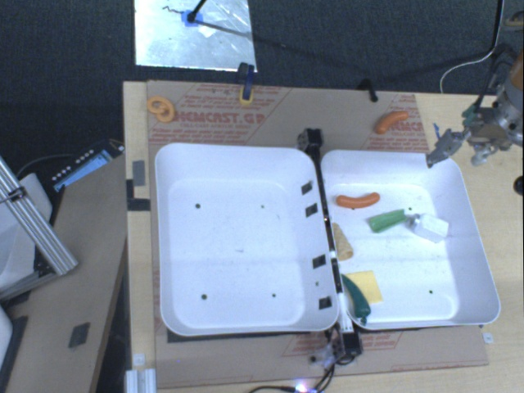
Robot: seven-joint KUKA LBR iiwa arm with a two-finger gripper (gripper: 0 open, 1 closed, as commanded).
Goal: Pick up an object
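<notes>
Claw (458, 147) hovers well apart from orange sausage (358, 200).

"EMCAST" print on cardboard sheet (270, 109)

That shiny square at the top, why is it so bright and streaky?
In the camera view, the silvery sheet catches the light as patchy white glare; the white bins look nearly washed out; the gripper at the right edge is soft and blurry, its details hard to read.
</notes>
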